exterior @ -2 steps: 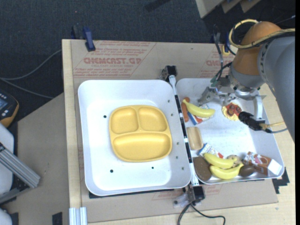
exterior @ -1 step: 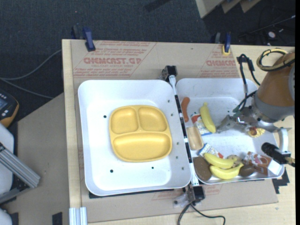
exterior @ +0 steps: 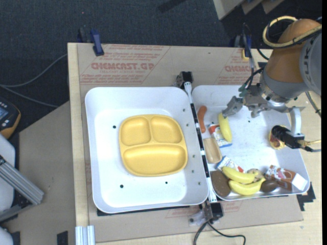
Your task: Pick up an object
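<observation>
The fingers (exterior: pixel 231 107) look spread and empty, with the small upright banana (exterior: pixel 224 127) lying just below them, its long axis near-vertical.

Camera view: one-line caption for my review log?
Gripper above right bin near a banana; yellow tray in left bin.

The left bin (exterior: pixel 102 152) is taken up at its middle by a yellow divided tray (exterior: pixel 152 145), leaving open white floor round all its sides. In the right bin (exterior: pixel 301 160), the middle and the upper part lie open. Bananas (exterior: pixel 241 180) and small packets (exterior: pixel 283 176) crowd the near edge; a small yellow piece (exterior: pixel 224 128), a wooden stick (exterior: pixel 211 149) and an orange stick (exterior: pixel 202 117) line the left wall.
</observation>
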Controlling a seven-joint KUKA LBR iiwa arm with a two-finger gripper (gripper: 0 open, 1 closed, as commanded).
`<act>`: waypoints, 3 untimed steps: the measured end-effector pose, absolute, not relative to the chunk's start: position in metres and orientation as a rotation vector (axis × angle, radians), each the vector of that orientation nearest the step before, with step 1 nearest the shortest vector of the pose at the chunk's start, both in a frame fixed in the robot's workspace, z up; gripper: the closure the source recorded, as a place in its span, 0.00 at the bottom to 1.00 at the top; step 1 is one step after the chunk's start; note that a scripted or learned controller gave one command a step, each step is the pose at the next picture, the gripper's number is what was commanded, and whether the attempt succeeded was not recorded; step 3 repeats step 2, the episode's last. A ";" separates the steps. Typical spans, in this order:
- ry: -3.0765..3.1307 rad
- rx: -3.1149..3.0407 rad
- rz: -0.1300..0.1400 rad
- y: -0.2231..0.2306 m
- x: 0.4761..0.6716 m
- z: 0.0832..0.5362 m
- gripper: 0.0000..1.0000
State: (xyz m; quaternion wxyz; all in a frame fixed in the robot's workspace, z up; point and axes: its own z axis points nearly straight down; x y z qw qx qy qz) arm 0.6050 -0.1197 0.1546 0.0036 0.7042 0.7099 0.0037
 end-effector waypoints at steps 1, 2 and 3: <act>2.229 2.223 -0.004 -0.094 0.622 0.086 0.00; 2.222 2.220 0.002 -0.095 0.624 0.101 1.00; 2.222 2.220 0.002 -0.095 0.624 0.101 1.00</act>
